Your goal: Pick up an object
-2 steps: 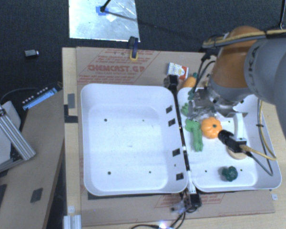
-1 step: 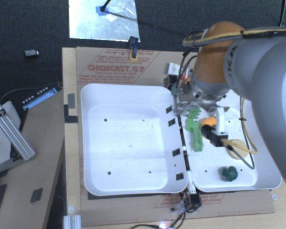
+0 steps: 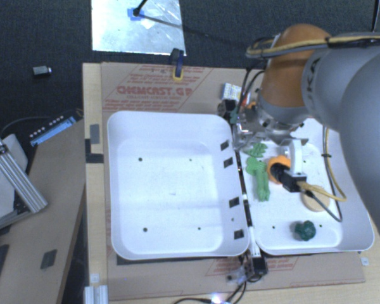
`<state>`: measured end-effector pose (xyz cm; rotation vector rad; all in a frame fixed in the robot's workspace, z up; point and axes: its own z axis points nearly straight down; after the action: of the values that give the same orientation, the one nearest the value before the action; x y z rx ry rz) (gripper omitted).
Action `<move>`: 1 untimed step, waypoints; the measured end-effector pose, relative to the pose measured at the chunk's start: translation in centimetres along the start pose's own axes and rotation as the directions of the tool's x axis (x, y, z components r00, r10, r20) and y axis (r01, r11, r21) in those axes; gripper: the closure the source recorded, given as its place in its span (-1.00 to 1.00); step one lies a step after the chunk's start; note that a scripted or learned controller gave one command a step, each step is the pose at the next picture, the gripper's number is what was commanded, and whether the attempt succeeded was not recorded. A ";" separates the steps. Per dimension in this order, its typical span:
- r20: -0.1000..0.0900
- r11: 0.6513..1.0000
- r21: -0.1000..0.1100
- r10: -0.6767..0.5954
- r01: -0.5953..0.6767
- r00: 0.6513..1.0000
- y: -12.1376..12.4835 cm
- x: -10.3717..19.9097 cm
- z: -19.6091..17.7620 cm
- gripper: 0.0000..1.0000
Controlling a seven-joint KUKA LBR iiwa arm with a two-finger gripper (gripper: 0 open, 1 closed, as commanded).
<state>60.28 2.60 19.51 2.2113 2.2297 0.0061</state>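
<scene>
Arm's reaching in from the right w/ the gripper (image 3: 264, 133) down in the right bin (image 3: 351, 233), upper-middle of frame, right above the light green toy (image 3: 260, 176), prob lining up on it. Can't tell the tool's state, wrist blocks it. Orange piece (image 3: 279, 167) sits just beside; dark green lump (image 3: 305, 230) is lower right. Left bin (image 3: 123, 189) is mid-frame.

We see open floor across the left bin (image 3: 171, 189). In the right bin (image 3: 342, 236), the arm (image 3: 342, 87) looms over a green toy (image 3: 259, 176), an orange piece (image 3: 280, 168) and a dark green lump (image 3: 305, 230), crowding the approach.
</scene>
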 end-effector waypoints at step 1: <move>0.000 1.000 0.002 -0.002 0.002 1.000 1.8 9.8 8.4 1.00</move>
<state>61.98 12.43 11.14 2.2100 2.2332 0.0046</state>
